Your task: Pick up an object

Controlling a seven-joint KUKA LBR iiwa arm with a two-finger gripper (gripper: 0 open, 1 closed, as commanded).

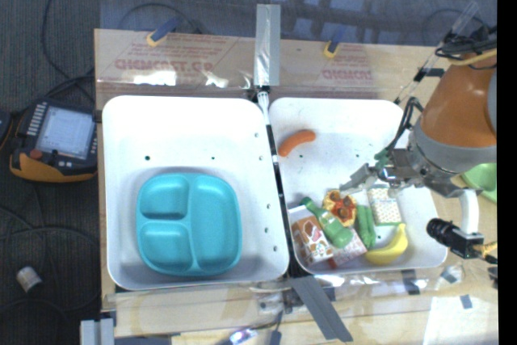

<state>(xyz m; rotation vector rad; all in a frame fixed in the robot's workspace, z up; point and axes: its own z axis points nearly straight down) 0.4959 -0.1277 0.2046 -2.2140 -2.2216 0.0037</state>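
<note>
Two white bins side by side on worktop. Left bin [121, 133]: teal divided plate [190, 224] toward near edge. Right bin [339, 121]: orange sausage-shaped piece [296, 140] alone near far-left corner; clutter heaped along near edge — yellow banana [389, 246] toward near-right corner, green bottle-like item [333, 226], small printed packets [313, 239], orange-red piece [342, 207], pale checked packet [385, 208]. Arm [456, 113] in from right edge, orange band above wrist. Tool [373, 172] low over right half of right bin, just beyond the heap, beside checked packet. Opening of tool: cannot tell. Nothing visibly gripped.
</note>
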